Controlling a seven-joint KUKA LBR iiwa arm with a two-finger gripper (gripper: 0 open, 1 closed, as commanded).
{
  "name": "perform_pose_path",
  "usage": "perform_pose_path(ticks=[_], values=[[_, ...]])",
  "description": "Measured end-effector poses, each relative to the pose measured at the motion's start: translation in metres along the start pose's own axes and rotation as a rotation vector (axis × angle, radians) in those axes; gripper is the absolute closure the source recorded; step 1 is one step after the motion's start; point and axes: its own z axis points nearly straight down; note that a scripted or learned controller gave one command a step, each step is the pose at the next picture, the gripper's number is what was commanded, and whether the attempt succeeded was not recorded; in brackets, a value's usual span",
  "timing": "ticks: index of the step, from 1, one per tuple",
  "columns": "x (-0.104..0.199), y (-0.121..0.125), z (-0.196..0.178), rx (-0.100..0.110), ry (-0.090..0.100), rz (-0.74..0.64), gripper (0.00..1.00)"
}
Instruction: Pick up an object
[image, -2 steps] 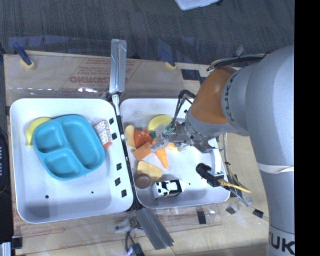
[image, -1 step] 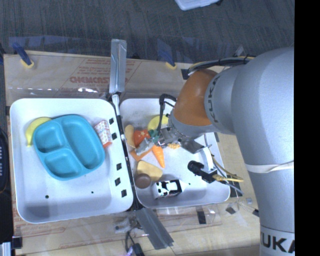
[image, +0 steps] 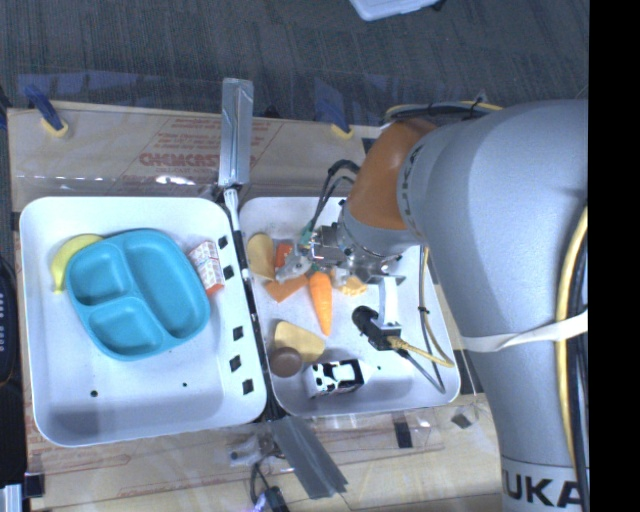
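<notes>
My gripper (image: 322, 250) hangs low over the far end of the right bin (image: 425, 385), wrist down, the orange band (image: 385, 190) just above it. How my jaws stand I cannot tell; the wrist body and cables cover them, and I see nothing clearly held between them.

The nearest candidate is the carrot (image: 320, 300), lying just below my gripper in the picture, its thick end up against my gripper and its tip pointing away toward the near end of the bin. Whether I touch it I cannot tell. Just to the picture's left of my gripper sit a pale potato-like piece (image: 260, 255) and a small red-and-white item (image: 284, 254), and an orange wedge (image: 283, 290) lies beside the carrot. A yellow bit (image: 353, 287) sits on the carrot's other side.

Farther from my gripper, toward the near end, lie a yellow cheese-like wedge (image: 298, 340), a brown round piece (image: 285, 362) touching it, and a black-and-white cow toy (image: 335, 376).

Well apart from me, in the left bin (image: 50, 400), a blue divided tray (image: 140, 292) rests with a banana (image: 70, 255) tucked at its far edge and a small printed packet (image: 207, 265) at the side nearest me.
</notes>
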Motion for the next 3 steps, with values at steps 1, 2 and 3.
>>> perform_pose_path(ticks=[1, 2, 3], values=[[0.011, -0.02, 0.001, 0.001, 0.0, -0.024, 0.0], [0.011, -0.019, -0.01, 0.002, 0.001, -0.027, 1.0], [0.088, -0.004, -0.1, 0.0, 0.002, -0.109, 1.0]])
